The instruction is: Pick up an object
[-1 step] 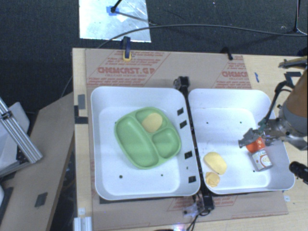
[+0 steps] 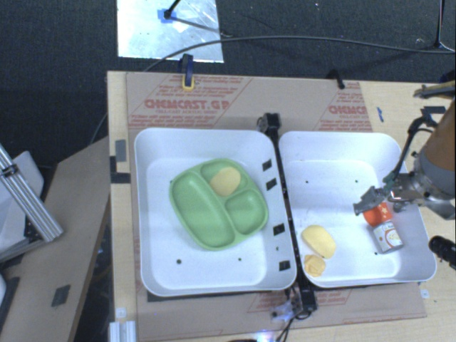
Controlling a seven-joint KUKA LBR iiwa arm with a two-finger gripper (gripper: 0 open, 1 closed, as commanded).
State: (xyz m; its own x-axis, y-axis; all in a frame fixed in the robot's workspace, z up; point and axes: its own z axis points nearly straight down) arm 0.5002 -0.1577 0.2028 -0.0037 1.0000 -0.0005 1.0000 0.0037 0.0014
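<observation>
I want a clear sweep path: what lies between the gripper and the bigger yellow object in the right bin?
Bare white bin floor separates the gripper from the yellow object, seen from above.

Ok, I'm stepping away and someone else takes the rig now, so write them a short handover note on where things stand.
Gripper: low over the right bin, beside the small bottle with the orange cap; whether it is open or shut cannot be told, and nothing is seen held.
Things: bottle lying near the right bin's right wall; two yellow pieces at that bin's front left. In the left bin, a green divided plate with a yellow item in its upper compartment.
Done: arm positioned at the bottle.
Left: grasp and lift an object; no pick is confirmed yet.
</observation>
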